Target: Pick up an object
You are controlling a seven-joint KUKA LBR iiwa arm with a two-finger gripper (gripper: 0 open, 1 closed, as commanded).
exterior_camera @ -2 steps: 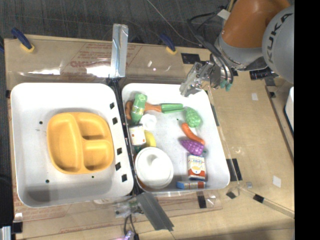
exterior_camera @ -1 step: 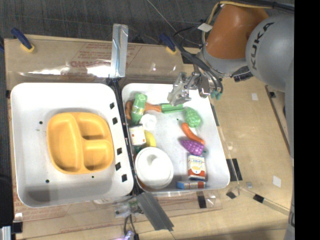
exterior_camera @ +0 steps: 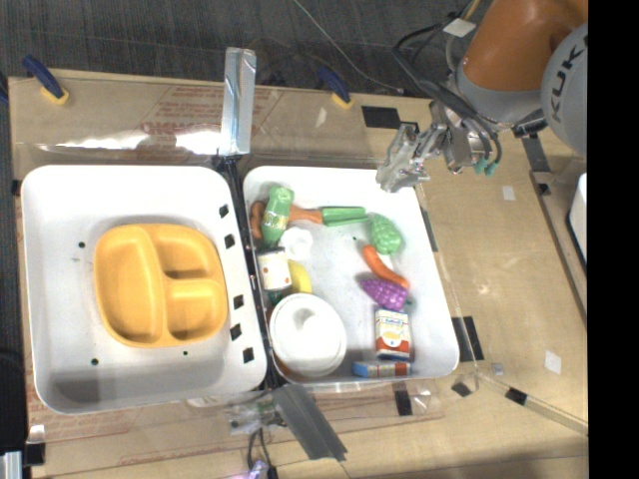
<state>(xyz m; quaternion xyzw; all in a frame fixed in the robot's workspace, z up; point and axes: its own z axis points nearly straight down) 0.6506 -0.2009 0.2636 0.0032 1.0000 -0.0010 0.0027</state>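
The right bin [exterior_camera: 431,267] holds several small items: a green bottle [exterior_camera: 278,206], a green stick [exterior_camera: 340,215], a green leafy toy [exterior_camera: 386,235], an orange carrot [exterior_camera: 381,263], a purple grape bunch [exterior_camera: 384,292], a juice carton [exterior_camera: 394,333], a white bowl [exterior_camera: 308,333] and a small can [exterior_camera: 273,267]. My gripper [exterior_camera: 403,171] hangs over the bin's far right corner, above and to the right of the green stick. It looks open, with nothing between its fingers.
The left bin [exterior_camera: 50,218] carries a yellow divided plate [exterior_camera: 160,283]. A silver tape strip [exterior_camera: 240,103] rises at the back between the bins. Brown bench surface [exterior_camera: 509,297] lies to the right of the bins. A blue and red pen [exterior_camera: 379,369] lies by the right bin's front wall.
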